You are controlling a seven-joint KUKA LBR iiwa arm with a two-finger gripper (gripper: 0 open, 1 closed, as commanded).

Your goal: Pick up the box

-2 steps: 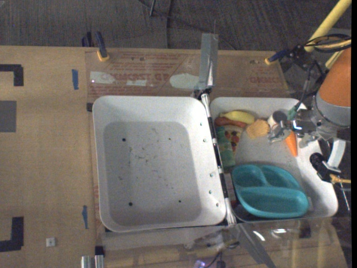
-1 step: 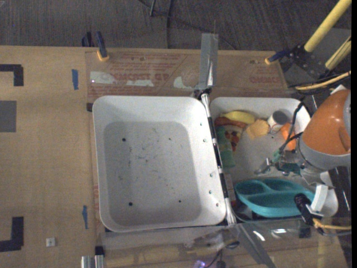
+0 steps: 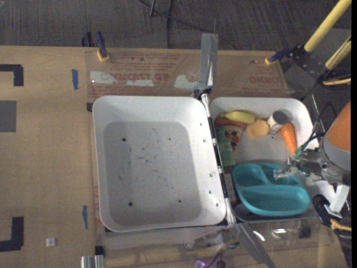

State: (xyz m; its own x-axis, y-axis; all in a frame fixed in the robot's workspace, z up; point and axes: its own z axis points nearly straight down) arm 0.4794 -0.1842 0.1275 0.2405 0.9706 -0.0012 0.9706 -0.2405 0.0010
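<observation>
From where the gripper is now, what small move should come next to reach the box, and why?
Probably a short move left and toward the bin's far side. The gripper sits over the teal tray near the right bin's right edge, while the box lies against the left wall, beside the banana. It needs to be above the box before it goes down.

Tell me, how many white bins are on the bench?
2: the left bin takes the middle of the view; the right bin beside it holds the box, a teal tray and other items.
</observation>
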